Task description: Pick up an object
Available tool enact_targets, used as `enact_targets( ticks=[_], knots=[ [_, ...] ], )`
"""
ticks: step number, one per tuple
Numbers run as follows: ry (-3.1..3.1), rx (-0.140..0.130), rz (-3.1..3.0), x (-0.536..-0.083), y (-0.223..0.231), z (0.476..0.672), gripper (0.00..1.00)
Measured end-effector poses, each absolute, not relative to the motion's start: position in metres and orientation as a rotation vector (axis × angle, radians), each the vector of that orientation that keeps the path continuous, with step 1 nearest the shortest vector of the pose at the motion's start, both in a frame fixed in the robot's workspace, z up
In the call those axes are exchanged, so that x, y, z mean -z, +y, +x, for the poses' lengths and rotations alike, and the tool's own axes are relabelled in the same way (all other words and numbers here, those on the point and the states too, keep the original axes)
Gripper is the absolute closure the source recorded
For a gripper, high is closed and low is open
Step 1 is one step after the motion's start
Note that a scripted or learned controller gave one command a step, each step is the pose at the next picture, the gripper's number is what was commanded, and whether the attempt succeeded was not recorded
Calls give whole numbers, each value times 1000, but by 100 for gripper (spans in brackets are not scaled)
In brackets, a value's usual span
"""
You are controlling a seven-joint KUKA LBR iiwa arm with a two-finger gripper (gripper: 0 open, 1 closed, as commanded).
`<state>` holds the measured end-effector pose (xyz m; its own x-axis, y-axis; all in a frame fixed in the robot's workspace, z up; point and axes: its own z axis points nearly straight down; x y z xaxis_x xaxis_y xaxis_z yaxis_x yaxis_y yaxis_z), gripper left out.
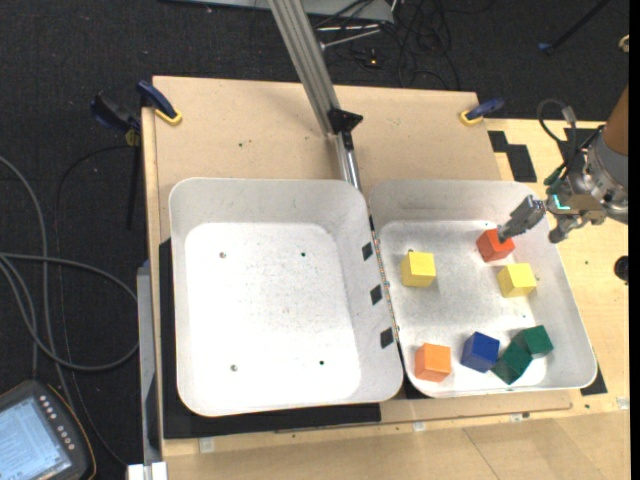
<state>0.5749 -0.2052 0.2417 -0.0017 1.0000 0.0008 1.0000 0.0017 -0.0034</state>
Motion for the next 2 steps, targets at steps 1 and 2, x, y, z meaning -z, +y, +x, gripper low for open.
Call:
enact_targets(
  ticks=[1,2],
  knots=[
    [-2225,0,-2219,-244,-205,576,0],
    [-2221,-4,-2217,-199,-198,574,0]
  ],
)
